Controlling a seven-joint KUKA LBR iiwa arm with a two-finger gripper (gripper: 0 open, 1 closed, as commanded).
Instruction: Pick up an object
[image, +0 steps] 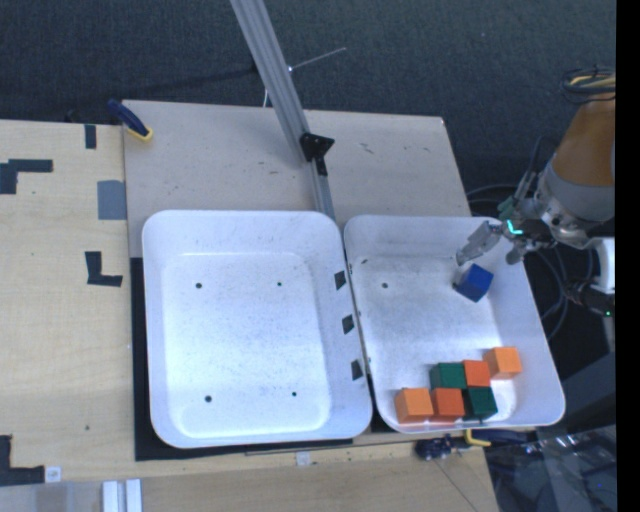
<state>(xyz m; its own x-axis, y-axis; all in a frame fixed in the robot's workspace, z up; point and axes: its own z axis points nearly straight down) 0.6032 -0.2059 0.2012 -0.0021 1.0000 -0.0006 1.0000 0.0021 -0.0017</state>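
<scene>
Step in hand: grasp of blue block (474, 282), judged not yet secured. Block location: right bin (400, 300), upper right part, apart from other blocks, tilted on the white floor or perhaps slightly raised; hard to tell at this slant.

Advice for step: centre over the block before closing; align with two flat faces rather than corners; descend straight, clear of the bin's right wall; close firmly, lift slowly, check for slip.

Gripper (487, 246): just above and right of the blue block, near its top corner. Fingers (472, 250): grey, angled down-left toward the block; amount of opening not readable; no block seen between them.

Arm pose: entry from the right, orange band (587, 140) above the wrist, wrist over the bin's right rim, tool pitched down and inward.

Other contents, right bin: cluster of orange blocks (414, 403) and green blocks (450, 376) along the near edge, well apart from the blue one.

Left bin (240, 320): on the desk (60, 300), beside the right bin.
</scene>
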